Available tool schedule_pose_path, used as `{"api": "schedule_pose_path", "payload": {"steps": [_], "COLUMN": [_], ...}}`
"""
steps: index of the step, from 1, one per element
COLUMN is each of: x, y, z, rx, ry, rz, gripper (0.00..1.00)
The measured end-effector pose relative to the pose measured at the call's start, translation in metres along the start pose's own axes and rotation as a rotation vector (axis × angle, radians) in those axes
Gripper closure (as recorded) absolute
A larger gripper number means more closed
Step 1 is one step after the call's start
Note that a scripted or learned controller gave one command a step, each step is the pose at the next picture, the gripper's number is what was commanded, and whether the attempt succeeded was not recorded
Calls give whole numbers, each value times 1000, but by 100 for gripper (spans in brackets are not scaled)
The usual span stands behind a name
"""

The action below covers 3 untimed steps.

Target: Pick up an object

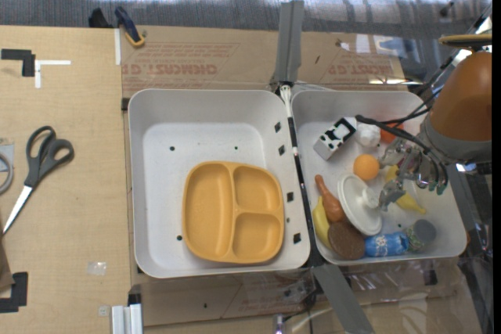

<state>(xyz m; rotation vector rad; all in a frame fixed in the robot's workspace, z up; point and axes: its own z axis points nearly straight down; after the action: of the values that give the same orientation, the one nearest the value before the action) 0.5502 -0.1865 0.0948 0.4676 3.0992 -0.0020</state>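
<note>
**Hand low over the crowded right bin**

At the far left of the bench (70,246) lie a pair of scissors (35,168), well apart from any of the work. Next comes the left bin (149,192), which carries a yellow divided plate (233,213) lying flat in its near half.

The right bin (313,109) holds the clutter. Along its left side lie an orange carrot-like piece (330,201), a yellow banana-shaped thing (320,221) and a brown disc (345,240). Farther in sit a black-and-white block (335,138), an orange ball (365,167), a white dish (358,203) tilted on the pile, and a blue patterned bottle (387,245) lying with its long axis across the bin.

The hand (395,188) hangs at the right part of this bin, just right of the white dish and below the orange ball; a yellow piece (411,203) lies just beside it. Wires and shadow hide the fingertips, so whether it is released or clenched I cannot tell, and nothing is plainly held. Judging by position, the dish rim and the yellow piece are the nearest candidates.
</note>
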Motion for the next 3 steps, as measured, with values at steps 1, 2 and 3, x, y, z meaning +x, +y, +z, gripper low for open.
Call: {"api": "schedule_pose_path", "payload": {"steps": [1,2,3], "x": [-47,-8,-10], "y": [36,-2,-2], "z": [2,2,-8], "rx": [1,1,2], "ry": [5,5,1], "rz": [113,300,296], "gripper": [0,0,100]}}
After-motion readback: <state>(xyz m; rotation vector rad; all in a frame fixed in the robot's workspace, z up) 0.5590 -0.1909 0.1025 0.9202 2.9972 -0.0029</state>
